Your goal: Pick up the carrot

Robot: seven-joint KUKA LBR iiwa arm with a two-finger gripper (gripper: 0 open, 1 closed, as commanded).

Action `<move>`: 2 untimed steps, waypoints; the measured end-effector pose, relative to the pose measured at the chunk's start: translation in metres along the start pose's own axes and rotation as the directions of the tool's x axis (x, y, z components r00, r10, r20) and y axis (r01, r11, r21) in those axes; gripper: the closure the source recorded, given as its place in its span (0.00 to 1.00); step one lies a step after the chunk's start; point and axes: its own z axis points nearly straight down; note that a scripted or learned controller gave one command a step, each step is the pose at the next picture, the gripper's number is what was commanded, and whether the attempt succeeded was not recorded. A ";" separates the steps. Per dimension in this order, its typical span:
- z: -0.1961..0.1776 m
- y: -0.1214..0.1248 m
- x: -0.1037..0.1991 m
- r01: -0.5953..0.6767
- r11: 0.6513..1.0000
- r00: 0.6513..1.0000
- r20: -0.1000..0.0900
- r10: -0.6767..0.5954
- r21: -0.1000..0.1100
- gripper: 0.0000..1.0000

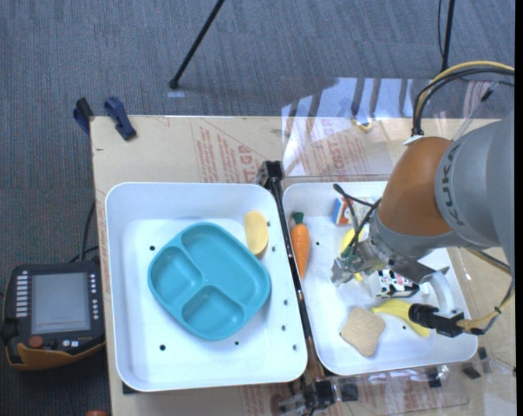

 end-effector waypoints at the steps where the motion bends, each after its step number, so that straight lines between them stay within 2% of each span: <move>1: -0.003 0.003 0.000 0.000 1.000 1.000 0.002 0.000 -0.009 0.00; 2: 0.008 0.077 -0.027 -0.154 0.988 0.988 0.005 0.155 -0.011 0.00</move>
